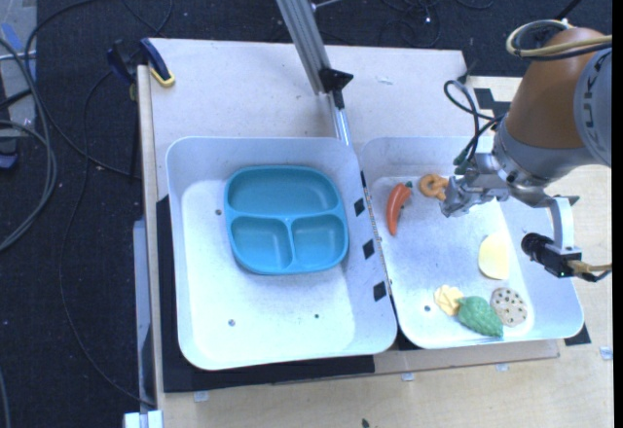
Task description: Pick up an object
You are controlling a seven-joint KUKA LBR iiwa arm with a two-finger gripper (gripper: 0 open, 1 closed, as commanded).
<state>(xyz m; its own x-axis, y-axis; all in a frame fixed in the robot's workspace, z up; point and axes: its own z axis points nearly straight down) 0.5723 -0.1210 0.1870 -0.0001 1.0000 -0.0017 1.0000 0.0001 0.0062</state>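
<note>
The right bin (428, 251) holds a red chili pepper (395, 207) near its left wall, an orange pretzel-like piece (431, 186) at the back, a pale yellow slice (494, 256), a small yellow piece (448, 299), a green leafy item (480, 315) and a round cookie (508, 304) at the front. My gripper (461, 197) hangs over the back of this bin, just right of the orange piece. Its fingers point down and nothing shows between them.
A blue three-compartment tray (287, 219) lies in the left bin (204, 300). A metal pole (297, 13) slants down to the bins' shared back corner. Cables hang by the arm's wrist (545, 139). Black clips mark the wall between the bins.
</note>
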